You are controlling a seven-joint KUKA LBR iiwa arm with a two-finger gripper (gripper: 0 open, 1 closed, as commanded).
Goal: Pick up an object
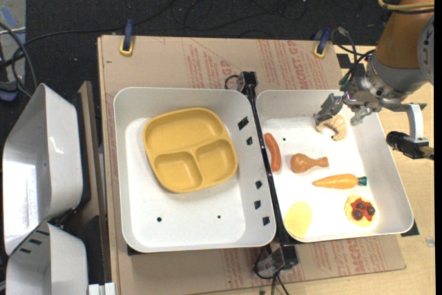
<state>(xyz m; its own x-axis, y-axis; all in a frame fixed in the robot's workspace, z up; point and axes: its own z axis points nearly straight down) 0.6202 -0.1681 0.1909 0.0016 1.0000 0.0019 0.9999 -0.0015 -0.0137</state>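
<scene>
Cream-coloured target: small pale curled toy [337, 126], upper right of the frame, in the right bin [387, 169] near its upper wall.
Gripper: gripper [341, 111] sits right over it, just up-frame of the piece; arm enters from the right edge.
Fingers: spread, one tip left of the toy, one right; toy lies between and just below them, not pinched.
Key relation: toy is just down-frame from the midpoint between the tips; its curl runs roughly left-right, across the gap.
Judgement: short descent, then close; a curved piece may slip out.
Neighbours: drumstick [308, 163], sausage [273, 151], carrot [337, 182] down-frame, well apart.
Left bin [131, 169]: yellow divided plate [190, 148].
</scene>
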